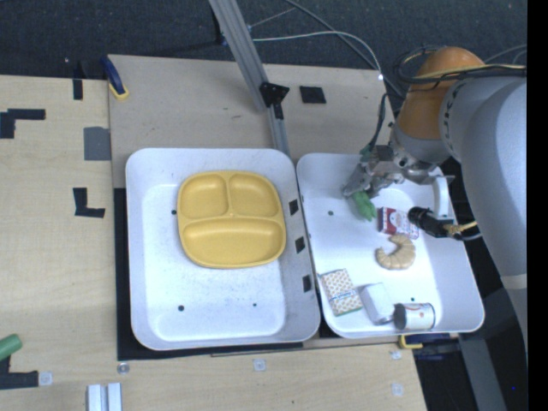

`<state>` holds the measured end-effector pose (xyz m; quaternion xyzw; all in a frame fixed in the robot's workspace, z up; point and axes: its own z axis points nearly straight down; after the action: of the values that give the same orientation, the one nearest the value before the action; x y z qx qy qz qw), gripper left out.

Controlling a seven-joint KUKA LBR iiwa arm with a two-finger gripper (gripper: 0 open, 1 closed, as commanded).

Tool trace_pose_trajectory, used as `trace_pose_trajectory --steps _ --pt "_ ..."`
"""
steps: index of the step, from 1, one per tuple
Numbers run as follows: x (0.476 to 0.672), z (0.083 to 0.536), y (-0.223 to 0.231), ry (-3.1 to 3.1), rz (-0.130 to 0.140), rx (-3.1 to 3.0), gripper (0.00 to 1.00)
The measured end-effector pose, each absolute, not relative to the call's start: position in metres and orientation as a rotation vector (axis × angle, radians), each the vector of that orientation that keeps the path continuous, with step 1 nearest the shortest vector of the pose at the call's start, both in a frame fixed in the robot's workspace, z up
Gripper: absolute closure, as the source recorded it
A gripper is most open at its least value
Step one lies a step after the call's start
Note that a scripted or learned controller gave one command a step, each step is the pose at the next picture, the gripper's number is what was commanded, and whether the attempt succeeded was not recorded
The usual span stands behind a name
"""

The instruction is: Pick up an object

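Dark carpet fills the top of the frame, with cables and a slanted grey pole crossing it; below sits the wooden desk (51, 229) with black tape marks at the left. Two shallow white bins sit side by side at centre. Left bin (154, 315) carries a yellow divided plate (231, 218), nothing else. Right bin (454, 289) has the small stuff.

Arm (479, 118) comes in from the right of the frame, grey body, orange band at upper right. Gripper (366, 187) is low over the upper left part of the right bin, pointing down-left. Can't tell whether it's open or closed, too blurred and dark at the tip.

Objects in the right bin, big to small: croissant-shaped tan piece (396, 253) at mid bin; patterned square packet (340, 291) lower left; red-and-white packet (394, 222) just right of the gripper; white cylinder with dark end (414, 316) at the bottom edge; grey block (373, 302) beside it; green item (366, 205) right under the gripper tip.

Key relation: green item lies touching or just below the gripper tip, toward the lower right of it, long axis running roughly upper left to lower right. Likely the target, judging by closeness. Whether it's actually gripped, can't say. Red-and-white packet sits close, could get bumped.
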<state>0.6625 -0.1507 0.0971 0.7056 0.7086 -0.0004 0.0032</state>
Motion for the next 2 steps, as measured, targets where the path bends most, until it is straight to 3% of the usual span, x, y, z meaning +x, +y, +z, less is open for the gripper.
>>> trace_pose_trajectory --steps 2 --pt "0.662 0.207 -0.156 2.220 0.005 2.215 1.00"
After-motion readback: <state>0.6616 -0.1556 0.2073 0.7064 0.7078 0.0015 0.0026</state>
